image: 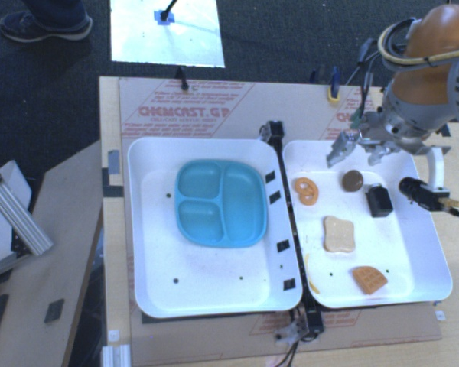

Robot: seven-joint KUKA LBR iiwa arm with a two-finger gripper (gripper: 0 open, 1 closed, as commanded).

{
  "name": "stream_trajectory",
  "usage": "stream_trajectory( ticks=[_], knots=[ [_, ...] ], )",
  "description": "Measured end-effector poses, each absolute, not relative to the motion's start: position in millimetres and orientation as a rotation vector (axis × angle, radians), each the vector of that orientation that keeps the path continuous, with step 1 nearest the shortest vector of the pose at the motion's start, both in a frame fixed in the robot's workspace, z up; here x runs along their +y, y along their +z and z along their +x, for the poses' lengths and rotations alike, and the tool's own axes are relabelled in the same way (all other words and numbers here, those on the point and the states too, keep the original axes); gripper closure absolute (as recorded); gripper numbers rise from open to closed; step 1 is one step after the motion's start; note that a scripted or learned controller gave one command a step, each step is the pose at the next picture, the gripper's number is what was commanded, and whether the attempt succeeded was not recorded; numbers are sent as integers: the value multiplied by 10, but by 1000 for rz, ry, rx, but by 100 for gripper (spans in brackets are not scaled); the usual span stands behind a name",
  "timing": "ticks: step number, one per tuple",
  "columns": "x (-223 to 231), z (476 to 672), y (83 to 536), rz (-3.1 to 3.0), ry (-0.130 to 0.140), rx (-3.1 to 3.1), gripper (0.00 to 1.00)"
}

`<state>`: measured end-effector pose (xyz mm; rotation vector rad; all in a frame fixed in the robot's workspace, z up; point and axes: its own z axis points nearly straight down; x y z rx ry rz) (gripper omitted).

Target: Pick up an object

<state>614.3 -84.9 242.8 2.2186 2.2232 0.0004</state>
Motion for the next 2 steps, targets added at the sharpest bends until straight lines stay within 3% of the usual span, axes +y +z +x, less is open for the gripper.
stream_trajectory(
  ticks=[2],
  knots=[
    [-876,6183,1231,2220,1,2221,0]
  ],
)
